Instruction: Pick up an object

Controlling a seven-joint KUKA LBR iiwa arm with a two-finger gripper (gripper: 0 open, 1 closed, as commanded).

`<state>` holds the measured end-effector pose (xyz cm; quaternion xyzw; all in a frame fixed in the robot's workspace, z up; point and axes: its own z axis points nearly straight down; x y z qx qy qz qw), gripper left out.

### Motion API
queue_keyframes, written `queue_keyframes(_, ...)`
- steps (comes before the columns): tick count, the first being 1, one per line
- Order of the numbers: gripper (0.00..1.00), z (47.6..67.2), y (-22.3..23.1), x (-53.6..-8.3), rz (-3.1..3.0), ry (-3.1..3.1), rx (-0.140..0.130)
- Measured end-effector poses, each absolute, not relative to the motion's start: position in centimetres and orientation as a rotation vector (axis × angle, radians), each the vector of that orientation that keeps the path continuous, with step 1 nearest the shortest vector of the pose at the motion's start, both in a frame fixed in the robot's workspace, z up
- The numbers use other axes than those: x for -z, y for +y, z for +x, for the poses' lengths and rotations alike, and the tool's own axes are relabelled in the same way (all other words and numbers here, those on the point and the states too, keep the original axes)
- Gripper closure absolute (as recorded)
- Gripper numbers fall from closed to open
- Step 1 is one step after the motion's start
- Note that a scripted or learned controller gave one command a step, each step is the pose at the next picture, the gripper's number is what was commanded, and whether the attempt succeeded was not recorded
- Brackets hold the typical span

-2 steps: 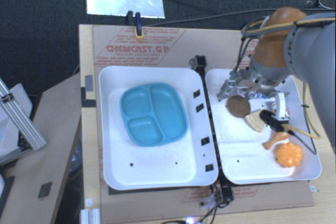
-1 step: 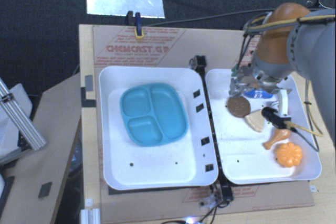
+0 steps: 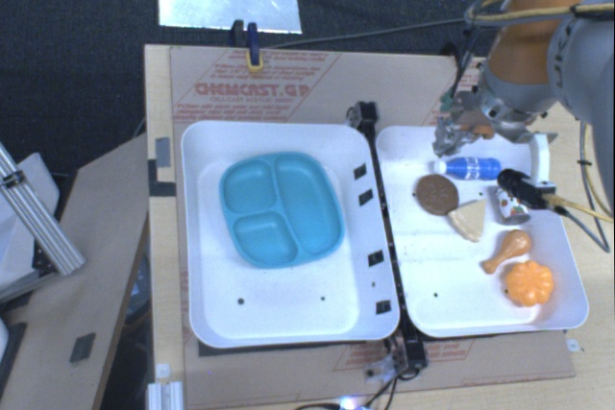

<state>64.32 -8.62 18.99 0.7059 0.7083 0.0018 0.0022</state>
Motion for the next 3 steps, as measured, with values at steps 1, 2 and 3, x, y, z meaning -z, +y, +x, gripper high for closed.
queue_keyframes(1, 1.00, 63.6, -9.0, -23.9, 2.216, 2.220, -0.007)
queue_keyframes(2, 1.00, 63.8, -9.0, -29.4, 2.213, 2.222, -0.007)
queue_keyframes(3, 1.00, 62.3, -3.7, -28.1, 2.213, 2.229, 0.000)
